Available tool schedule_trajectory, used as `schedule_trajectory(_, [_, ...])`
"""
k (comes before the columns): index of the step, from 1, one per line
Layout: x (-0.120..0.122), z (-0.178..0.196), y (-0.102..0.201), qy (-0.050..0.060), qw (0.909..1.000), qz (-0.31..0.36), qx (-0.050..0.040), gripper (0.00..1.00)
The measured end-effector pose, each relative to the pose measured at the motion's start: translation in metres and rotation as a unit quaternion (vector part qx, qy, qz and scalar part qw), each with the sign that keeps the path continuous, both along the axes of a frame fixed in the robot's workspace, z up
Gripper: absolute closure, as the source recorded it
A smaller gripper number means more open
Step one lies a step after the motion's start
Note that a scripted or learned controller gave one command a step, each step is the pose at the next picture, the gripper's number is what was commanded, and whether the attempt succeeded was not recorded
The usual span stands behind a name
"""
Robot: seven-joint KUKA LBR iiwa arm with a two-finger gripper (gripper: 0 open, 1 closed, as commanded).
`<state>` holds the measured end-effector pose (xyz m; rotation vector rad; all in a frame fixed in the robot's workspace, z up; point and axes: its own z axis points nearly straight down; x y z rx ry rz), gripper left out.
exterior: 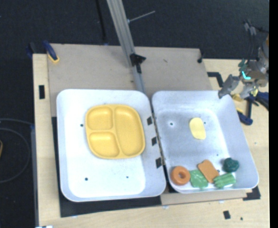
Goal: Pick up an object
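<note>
The right bin (177, 109) holds several small objects. A pale yellow oval piece (197, 128) lies alone near its middle. Along the front edge sit an orange ring (180, 175), an orange block (207, 170), two light green pieces (198, 180) (224, 179) and a dark green lump (231, 165). My gripper (235, 89) hangs at the far right, above the right bin's back right corner. It is open, with nothing between its fingers, and well apart from every object.
In the left bin (72, 175) rests a yellow divided plate (115, 130). A slanted metal pole (122, 30) rises from the back of the bench, between the bins. Blue clamps (247, 118) sit beside the right bin's right rim.
</note>
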<state>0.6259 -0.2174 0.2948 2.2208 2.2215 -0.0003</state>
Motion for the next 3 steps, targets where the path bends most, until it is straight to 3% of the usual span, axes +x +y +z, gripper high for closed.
schedule_trajectory(1, [0.0,0.001,0.0,-0.001,1.0,0.0,-0.0003,0.0])
schedule_trajectory(3, [0.006,-0.103,-0.001,0.001,1.0,0.0,-0.0006,0.0])
